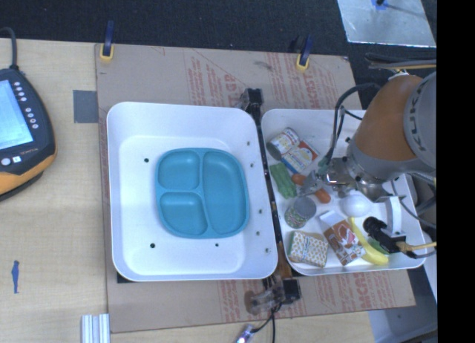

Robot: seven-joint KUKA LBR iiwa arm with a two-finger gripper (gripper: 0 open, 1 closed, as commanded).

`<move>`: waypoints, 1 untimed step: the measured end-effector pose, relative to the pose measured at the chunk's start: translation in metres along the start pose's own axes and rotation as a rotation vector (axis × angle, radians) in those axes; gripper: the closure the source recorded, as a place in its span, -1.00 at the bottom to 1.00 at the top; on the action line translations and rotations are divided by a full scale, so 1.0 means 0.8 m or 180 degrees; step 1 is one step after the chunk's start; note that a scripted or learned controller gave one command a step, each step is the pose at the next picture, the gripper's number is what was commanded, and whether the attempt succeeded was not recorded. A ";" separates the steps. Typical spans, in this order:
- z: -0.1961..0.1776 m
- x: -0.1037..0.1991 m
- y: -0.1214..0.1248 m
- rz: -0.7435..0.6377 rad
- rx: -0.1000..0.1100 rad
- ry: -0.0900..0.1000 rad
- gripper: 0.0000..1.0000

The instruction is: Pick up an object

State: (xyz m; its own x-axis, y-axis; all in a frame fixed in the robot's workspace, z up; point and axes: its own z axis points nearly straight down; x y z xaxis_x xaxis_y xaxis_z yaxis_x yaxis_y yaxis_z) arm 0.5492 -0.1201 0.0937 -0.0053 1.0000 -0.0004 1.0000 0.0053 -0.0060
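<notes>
Claw (326, 178) low over the middle of the right bin (276, 122), reaching in from the right; whether open or shut, cannot tell, since the wrist above hides most of it. Nothing visibly gripped. Tip close to a small orange piece (298, 180) and a red piece (323, 196), touching or not, impossible to judge. Arm (386, 126) bent down over the bin's right half, orange band above the grey wrist, black cables looping along its upper side.

Within the right bin: a small printed carton (293, 148) near the top left, a green pod (283, 180) along the left wall, a grey can (300, 211) just below the claw, a white ball (356, 204) beside the wrist, a cracker packet (308, 249) at the lower left, a red-brown packet (344, 241) next to it, and a banana (369, 243) near the lower right corner, partly under a black part.

Left bin (126, 126) holding a blue divided plate (202, 191), flat and centred. Both bins side by side on cardboard (185, 74) over the bench (52, 260). Handheld control pad (22, 130) at the far left edge of the bench.
</notes>
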 end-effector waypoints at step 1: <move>-0.013 -0.001 0.000 -0.0010 0.0005 -0.0006 1.00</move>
State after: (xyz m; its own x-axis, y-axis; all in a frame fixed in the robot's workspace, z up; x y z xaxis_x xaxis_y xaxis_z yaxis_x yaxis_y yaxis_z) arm 0.5494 -0.1212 0.1042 -0.0084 1.0000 -0.0022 0.9999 0.0084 -0.0077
